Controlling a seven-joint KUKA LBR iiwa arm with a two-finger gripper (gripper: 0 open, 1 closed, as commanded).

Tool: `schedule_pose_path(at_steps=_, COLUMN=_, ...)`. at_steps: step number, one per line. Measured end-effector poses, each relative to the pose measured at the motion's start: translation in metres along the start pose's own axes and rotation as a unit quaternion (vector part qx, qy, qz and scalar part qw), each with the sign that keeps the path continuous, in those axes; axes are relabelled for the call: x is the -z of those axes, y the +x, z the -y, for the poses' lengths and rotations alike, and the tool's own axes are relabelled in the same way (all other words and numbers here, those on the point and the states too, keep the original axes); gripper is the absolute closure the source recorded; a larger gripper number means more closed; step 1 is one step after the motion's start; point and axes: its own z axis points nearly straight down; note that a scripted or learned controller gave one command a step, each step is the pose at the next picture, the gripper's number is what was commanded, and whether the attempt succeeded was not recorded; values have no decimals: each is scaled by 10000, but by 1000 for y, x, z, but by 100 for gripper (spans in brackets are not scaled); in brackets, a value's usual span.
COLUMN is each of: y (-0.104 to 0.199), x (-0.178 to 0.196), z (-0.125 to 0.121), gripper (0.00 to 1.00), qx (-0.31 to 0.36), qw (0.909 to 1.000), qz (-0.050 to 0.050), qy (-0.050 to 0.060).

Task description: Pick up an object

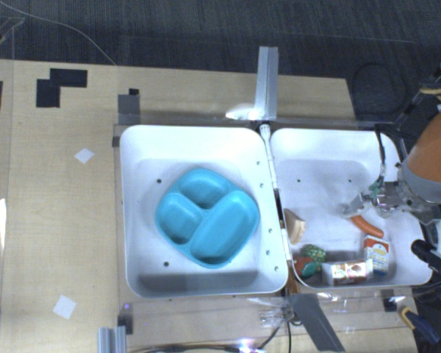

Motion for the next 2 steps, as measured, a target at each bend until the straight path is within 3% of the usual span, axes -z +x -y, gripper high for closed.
schedule_pose_path(at_steps=1, y=0, x=13, z=-3, gripper=100, qx=9, qw=10000, qz=16, qy=-36)
schedule_pose_path(at_steps=2, y=61, x=119, z=-7, gripper=100, qx=-1142, qw=9935, qz=-7, qy=32)
